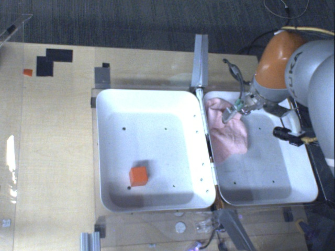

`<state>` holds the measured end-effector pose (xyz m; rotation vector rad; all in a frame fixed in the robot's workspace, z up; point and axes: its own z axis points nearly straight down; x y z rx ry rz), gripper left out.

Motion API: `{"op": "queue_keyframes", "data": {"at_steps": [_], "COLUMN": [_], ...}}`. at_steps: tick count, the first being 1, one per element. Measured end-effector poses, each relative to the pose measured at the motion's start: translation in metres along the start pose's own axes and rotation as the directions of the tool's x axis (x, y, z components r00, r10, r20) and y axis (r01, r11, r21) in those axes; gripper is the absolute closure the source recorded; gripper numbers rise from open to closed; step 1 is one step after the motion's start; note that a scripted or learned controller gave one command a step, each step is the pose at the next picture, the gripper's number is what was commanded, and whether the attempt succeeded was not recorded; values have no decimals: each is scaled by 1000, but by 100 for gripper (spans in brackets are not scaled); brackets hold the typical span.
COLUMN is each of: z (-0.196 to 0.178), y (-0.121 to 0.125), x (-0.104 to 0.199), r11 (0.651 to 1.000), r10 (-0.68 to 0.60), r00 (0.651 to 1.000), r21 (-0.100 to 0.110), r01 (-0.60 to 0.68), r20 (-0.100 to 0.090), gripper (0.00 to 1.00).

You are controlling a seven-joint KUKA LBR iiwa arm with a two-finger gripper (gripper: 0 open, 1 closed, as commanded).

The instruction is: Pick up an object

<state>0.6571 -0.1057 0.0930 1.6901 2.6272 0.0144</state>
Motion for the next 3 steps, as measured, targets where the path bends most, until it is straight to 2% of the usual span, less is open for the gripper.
{"op": "queue_keyframes", "data": {"at_steps": [1, 2, 3], "z": [-14, -14, -2], "y": [4, 3, -4], "x": [1, 1, 12], "r11": [1000, 1000, 992], "r10": [-5, -5, -127], "r00": [1000, 1000, 992], "r21": [-7, -7, -3], "r01": [5, 5, 127], "r20": [3, 3, 3], "gripper": [100, 0, 0]}}
